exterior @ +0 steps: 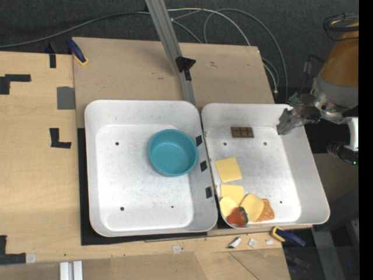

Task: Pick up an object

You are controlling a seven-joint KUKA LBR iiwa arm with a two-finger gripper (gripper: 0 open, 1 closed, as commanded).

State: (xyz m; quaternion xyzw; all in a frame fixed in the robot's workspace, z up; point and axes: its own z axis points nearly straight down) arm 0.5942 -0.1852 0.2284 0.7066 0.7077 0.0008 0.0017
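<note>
Gripper (pixel 287 121) hovers at the right bin's (pixel 303 174) far edge, can't tell its state, so I'd drop straight over the chocolate piece (pixel 242 132) nearby, well clear of the wall.

Even, diffuse overhead light, moderately bright, no hard shadows. Left bin (pixel 105 174) and right bin (pixel 303 174) read near-white with mild bloom on rims, speckle still visible. Soft shading inside the teal bowl (pixel 172 151), thin shadow at its edge. Dark floor at top and right underexposed, cables barely separated. Overall soft, low-res focus; small scraps below the right bin unresolved. The orange arm (pixel 344 63) at frame edge slightly blurred.
</note>
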